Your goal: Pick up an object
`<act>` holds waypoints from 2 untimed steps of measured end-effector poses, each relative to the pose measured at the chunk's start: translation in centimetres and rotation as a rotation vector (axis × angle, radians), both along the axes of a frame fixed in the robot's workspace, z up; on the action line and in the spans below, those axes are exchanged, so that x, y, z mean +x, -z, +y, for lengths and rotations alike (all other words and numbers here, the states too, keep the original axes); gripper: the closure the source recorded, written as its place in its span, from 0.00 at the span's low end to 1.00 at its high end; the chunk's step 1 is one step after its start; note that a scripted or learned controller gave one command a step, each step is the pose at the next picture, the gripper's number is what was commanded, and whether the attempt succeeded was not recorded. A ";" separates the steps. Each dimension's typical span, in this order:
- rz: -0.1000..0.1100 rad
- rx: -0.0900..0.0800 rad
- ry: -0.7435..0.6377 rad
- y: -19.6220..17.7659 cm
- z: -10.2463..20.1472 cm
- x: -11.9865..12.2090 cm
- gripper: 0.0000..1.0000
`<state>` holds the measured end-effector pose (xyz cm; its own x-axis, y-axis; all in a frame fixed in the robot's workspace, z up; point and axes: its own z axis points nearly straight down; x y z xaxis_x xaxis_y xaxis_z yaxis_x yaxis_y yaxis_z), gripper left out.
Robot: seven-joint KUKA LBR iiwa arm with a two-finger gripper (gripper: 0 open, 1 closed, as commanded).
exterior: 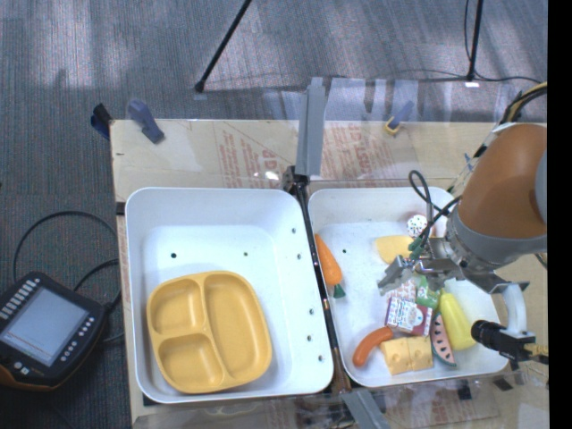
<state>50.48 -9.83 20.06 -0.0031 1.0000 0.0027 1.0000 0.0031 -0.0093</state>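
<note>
Toys [408, 314] crowd the right bin [357, 217] on a bench over grey carpet [107, 43]; fingers [420, 271] state unclear.

Hidden and cut-off parts at the right bin

The tool [418, 273] sits low among the toy food, and its fingers are too small and cluttered to read. The arm's orange band [502, 181] runs past the picture's right side and covers the right bin's [357, 199] far right wall. A small round patterned item [416, 224] (too small to identify) is half covered by cables. The handheld screen unit [40, 329] is cut by the left edge.
</note>
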 end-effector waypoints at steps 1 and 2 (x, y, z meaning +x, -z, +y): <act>-0.011 -0.001 -0.155 11.0 -4.0 3.8 0.00; -0.015 -0.001 -0.004 10.9 -4.2 4.7 0.00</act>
<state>55.22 -14.05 9.14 -0.0072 1.0000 0.0015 1.0000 0.0072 0.0059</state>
